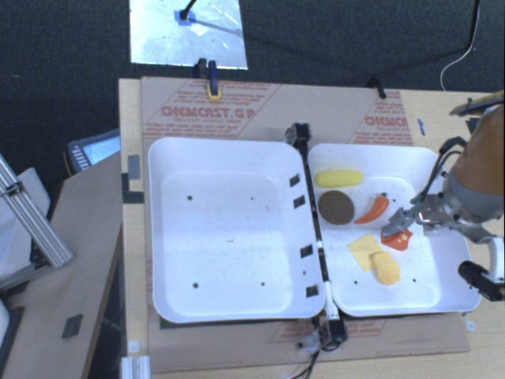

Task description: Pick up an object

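Seemingly the target is the small red object (397, 239), perhaps a toy food piece, lying on the floor of the right bin (422, 294) near its middle-right. The gripper (404, 224) sits right over it, its tip touching or just above the red piece; whether that piece is between the fingers cannot be told from this slant, and nothing looks raised off the bin floor. By my judgement the pick is at the grasp stage: the reach looks done, while a secure hold and the lift are left.

Just beside the red object lie a yellow slice (363, 250) and a bumpy yellow corn-like piece (386, 268), the two touching. An orange-red pepper-shaped item (372, 210) lies up-left of the gripper, next to a brown disc (336, 207), with a yellow corn cob (338, 178) above them near the bin's far wall.

The left bin (229, 235) adjoins the right one along a clipped seam. Both rest on a printed cardboard sheet (237, 110) over the bench. Beyond, dark carpet (331, 22) carries a shiny square plate (188, 22), and a grey side table (63, 275) stands left.
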You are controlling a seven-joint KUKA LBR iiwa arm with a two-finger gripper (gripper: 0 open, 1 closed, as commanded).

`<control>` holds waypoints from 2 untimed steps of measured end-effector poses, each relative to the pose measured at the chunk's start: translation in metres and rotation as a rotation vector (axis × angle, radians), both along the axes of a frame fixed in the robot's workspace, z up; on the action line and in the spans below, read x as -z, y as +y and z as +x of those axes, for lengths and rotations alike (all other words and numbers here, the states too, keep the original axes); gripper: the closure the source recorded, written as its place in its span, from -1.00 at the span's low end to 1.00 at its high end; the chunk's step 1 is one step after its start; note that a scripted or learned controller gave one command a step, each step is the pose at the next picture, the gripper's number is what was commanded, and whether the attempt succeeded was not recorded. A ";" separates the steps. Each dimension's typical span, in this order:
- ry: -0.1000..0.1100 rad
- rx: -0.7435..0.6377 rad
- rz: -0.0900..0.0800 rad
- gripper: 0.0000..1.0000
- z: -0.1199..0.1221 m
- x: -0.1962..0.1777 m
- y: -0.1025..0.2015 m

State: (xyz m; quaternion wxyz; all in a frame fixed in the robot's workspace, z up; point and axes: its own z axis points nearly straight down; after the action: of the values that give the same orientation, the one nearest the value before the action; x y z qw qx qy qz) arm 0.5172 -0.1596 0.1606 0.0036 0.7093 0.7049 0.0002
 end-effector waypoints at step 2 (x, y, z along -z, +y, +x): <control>-0.007 -0.011 0.005 1.00 0.071 0.061 0.048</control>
State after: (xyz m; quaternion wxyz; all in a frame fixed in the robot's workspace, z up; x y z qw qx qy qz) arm 0.5880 -0.1114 0.0994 0.0044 0.7054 0.7087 0.0047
